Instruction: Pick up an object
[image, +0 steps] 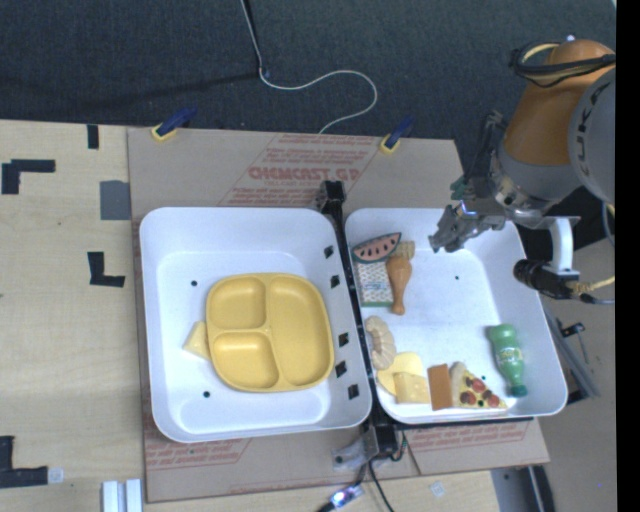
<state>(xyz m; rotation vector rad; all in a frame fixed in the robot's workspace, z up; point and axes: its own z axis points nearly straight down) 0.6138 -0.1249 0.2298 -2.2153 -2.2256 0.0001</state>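
Note:
My gripper (447, 236) hangs over the upper part of the right bin (520, 275), with nothing seen between its fingers. To its left lie a watermelon slice (377, 247), a chicken drumstick (399, 278) and a small printed card (375, 287). Along the bin's front sit a shrimp-like piece (380, 342), cheese wedges (405, 377), a brown slab (440, 386) and a pizza slice (474, 390). A green bottle (507, 357) lies at the right side. The bin floor right below the gripper is bare.
The left bin (165, 300) holds a yellow divided plate (270, 331) with a pale yellow wedge (195, 340) tucked beside it. The arm's orange band (555, 105) rises at the upper right. A black cable (300, 80) loops behind the bins.

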